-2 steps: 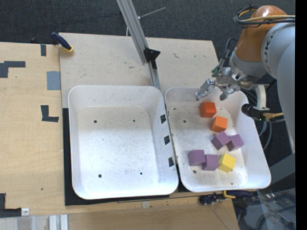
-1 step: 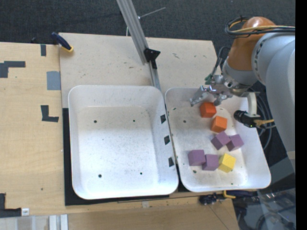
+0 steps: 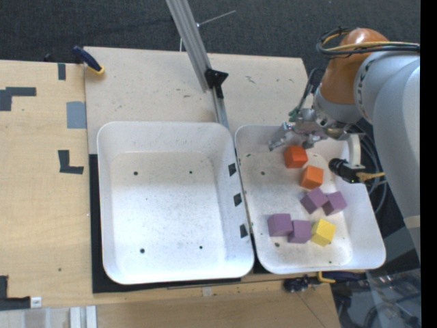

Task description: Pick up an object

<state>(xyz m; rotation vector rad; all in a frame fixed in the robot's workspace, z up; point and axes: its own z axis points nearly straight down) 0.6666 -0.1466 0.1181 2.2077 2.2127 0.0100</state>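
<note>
Seven small blocks lie in the right bin [image 3: 355, 251]: two orange, four purple and one yellow. One orange block [image 3: 295, 156] sits nearest the bin's far edge, and the second orange block [image 3: 312, 176] lies just beside it, toward the near edge. Two purple blocks [image 3: 323, 201] touch each other past the second orange one. Two more purple blocks [image 3: 289, 227] lie side by side closer to the bin's near edge, and the yellow block [image 3: 323, 231] rests against the outer one of that pair.

The gripper [image 3: 295, 137] hangs over the far end of the right bin, right above the first orange block; whether its fingers are spread or pressed together cannot be told, and no block is seen between them. The grey arm [image 3: 392, 94] with its orange band [image 3: 348, 67] rises from the bin's outer side.

All blocks crowd the outer half of the right bin, leaving bare floor along the wall it shares with the left bin [image 3: 171, 197]. The left bin's floor is white with fine dark speckles.

Both bins rest on a pale wooden bench [image 3: 136, 80] with grey and dark tape marks. A slanted metal rail [image 3: 194, 39] crosses the bench beyond the bins' far edges. Dark carpet [image 3: 102, 12] lies past the bench.
</note>
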